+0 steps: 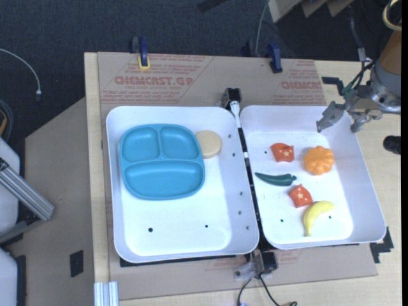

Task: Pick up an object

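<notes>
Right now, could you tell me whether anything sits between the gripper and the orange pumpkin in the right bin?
Nothing visible does. The gripper hangs above the right bin's far edge, and bare white floor separates it from the orange pumpkin.

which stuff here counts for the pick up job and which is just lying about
For the job:
- two-finger gripper, open
- orange toy pumpkin
- two red toy pieces
- dark green toy pepper
- yellow toy banana

Lying about:
- blue divided plastic plate
- round cream disc
- blue clamps
</notes>
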`<state>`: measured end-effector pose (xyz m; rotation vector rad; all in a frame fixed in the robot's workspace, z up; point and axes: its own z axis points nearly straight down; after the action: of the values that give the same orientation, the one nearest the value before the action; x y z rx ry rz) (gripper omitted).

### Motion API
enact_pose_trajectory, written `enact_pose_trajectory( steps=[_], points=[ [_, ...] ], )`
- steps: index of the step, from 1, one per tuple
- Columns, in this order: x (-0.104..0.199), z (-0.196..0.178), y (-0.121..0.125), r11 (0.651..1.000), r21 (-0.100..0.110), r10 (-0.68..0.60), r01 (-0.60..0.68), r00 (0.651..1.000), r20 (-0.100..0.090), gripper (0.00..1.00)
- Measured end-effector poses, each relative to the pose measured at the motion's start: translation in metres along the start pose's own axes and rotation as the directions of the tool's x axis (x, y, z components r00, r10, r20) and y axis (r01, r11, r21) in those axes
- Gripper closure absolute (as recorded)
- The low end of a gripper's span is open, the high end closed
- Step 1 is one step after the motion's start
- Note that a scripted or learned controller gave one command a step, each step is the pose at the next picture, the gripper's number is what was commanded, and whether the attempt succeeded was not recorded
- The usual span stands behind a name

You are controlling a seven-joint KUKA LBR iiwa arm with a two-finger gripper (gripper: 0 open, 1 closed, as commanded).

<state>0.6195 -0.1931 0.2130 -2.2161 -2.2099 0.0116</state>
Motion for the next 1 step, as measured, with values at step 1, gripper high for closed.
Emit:
enact_pose_trajectory(
  steps=[1],
  points=[
    [0.0005, -0.0074, 0.0029, 1.000, -0.013, -0.003, 0.003, 1.000, 0.003, 0.00]
  ],
)
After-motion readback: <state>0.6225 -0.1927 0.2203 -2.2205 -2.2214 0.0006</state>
